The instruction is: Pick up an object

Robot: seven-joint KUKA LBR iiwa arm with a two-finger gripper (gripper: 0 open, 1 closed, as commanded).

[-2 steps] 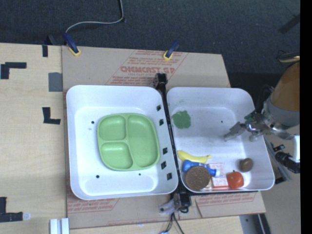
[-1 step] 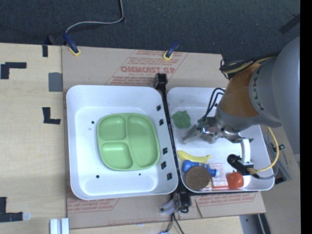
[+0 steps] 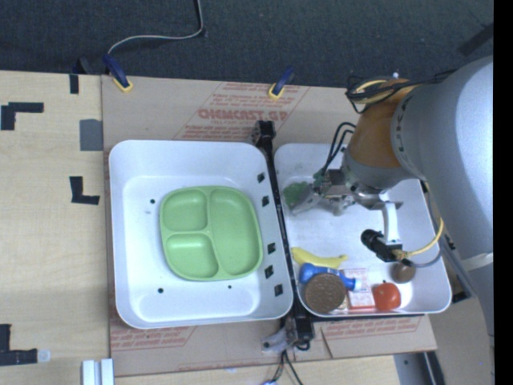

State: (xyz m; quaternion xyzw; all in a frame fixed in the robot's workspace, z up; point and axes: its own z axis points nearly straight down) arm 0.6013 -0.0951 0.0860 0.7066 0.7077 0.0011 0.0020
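1. Camera view: the gripper (image 3: 309, 199) is low in the right bin (image 3: 365, 307), near its upper-left corner, at a green object (image 3: 295, 192) — whether it is open, closed or gripping cannot be told.
2. Along the same bin's near edge: a yellow banana (image 3: 318, 257), a brown round disc (image 3: 325, 292), a red tomato (image 3: 387, 296).
3. The left bin (image 3: 128, 183) holds a green divided plate (image 3: 211, 233) — centred.
4. Both bins rest on the table (image 3: 40, 215).

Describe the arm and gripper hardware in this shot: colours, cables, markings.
The arm is bulky, rounded and light grey, with an orange band above the wrist. Yellow and black cables loop by the band; another yellow cable curves lower right. The gripper is small, grey metal, with blurred details. No markings are legible.
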